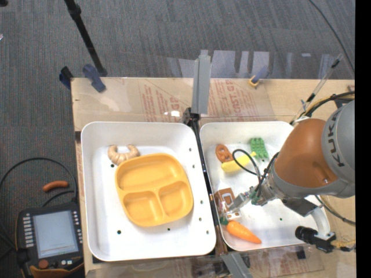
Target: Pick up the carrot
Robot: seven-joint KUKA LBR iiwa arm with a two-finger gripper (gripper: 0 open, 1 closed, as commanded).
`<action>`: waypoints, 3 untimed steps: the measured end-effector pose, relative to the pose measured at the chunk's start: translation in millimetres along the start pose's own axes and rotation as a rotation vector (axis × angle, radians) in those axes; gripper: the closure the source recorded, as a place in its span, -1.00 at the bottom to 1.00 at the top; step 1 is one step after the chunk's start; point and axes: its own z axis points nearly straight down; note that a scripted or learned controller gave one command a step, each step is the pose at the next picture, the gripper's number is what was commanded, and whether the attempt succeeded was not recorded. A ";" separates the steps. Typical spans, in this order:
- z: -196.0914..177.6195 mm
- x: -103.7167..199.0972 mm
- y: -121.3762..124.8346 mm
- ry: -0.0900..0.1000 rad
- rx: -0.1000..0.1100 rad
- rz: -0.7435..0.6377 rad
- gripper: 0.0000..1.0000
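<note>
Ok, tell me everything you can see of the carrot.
The carrot is a small toy-looking piece, smooth and glossy like plastic, orange with a bit of green at its thick left end. It tapers to a point at the right and lies flat, slightly slanted, near the front edge of the right bin. The gripper sits just above and left of it, apparently not touching. Nothing else appears to touch the carrot.

One fixed camera looks down at a slant from above the bench, taking in both bins.
</note>
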 end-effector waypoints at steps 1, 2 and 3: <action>-0.1 -1.4 1.1 0.004 -0.004 -0.183 -1.00; -0.2 -2.4 1.1 0.007 -0.005 -0.393 -1.00; -0.5 1.6 2.2 0.004 -0.003 -0.534 -1.00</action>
